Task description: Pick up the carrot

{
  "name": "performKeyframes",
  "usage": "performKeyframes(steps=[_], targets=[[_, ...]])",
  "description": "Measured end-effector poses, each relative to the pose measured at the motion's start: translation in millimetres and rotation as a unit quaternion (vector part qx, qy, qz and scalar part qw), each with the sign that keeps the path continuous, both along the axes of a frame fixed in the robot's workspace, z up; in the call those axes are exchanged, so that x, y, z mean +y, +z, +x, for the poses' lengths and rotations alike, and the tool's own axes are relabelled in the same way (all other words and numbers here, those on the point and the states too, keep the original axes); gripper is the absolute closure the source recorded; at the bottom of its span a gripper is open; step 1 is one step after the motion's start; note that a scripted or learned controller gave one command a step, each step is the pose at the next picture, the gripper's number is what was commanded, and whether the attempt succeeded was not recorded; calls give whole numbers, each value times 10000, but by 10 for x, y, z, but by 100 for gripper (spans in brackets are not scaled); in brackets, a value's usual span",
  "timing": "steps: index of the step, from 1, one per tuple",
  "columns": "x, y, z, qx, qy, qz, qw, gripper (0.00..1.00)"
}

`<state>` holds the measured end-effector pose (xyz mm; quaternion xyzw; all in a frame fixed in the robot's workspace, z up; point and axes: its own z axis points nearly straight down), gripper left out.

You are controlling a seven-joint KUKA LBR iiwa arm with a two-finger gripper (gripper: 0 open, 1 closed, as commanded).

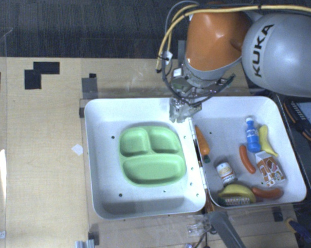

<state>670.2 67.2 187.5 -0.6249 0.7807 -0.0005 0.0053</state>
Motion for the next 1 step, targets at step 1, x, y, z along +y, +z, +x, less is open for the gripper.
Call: performKeyframes(steps=[1], targets=[[274,299,1,-23,1930,-11,9812,100]])
